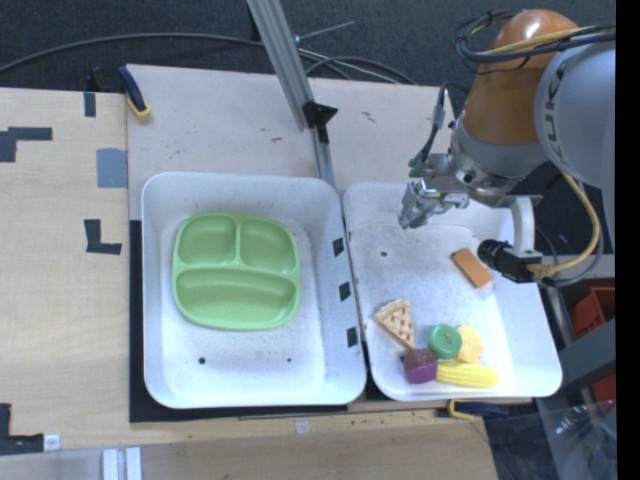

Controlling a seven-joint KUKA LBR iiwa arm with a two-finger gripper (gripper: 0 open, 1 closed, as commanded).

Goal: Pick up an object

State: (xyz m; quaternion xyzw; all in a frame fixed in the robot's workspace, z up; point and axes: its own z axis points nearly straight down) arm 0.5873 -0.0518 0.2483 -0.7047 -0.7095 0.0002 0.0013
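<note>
Camera view looked down at a slant on two white bins set side by side on the bench, and the right bin (pixel 520 373) served as the landmark for everything else. The arm (pixel 520 88), grey with its orange band, reached in over that bin's far right corner, and the gripper (pixel 414 211) hung above the bin's far left part, over bare floor. Whether it was released or clenched could not be told from this angle, and nothing showed in its grip. An orange block (pixel 471 267) lay on the bin floor nearer the camera and to the right of the gripper, apart from it, just beside a black fitting on the arm's cabling. Further toward the near edge lay a pie slice (pixel 396 322), tan with a lattice top. Near the bin's near edge sat a tight cluster: a green piece (pixel 446 342) touching a yellow piece (pixel 469 344) on its right, a purple piece (pixel 420 368) just in front and to the left, and a corn cob (pixel 466 375) lying along the near wall beside the purple one. Left of the right bin, the left bin (pixel 160 368) held a green divided plate (pixel 238 272), lying flat in its middle.
</note>
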